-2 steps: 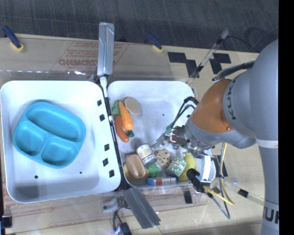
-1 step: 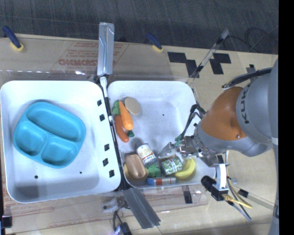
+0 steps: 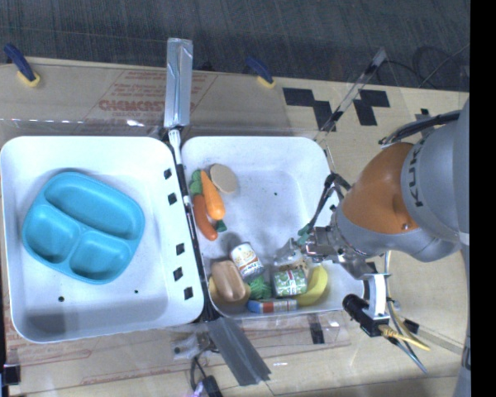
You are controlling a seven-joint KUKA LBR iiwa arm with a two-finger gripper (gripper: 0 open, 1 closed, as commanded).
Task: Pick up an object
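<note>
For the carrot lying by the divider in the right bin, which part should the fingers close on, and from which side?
Probably the carrot at its thick orange middle, coming straight down from above, fingers closing across its width. It lies flat, long axis roughly parallel to the divider, green top toward the far wall. A second orange piece lies close alongside and the round tan piece sits near its top, so mid-body looks least crowded.

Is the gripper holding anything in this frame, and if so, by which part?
Cannot be told. The gripper sits low over the pile of toy food in the right bin, right above a green packet, but no hold is visible.
</note>
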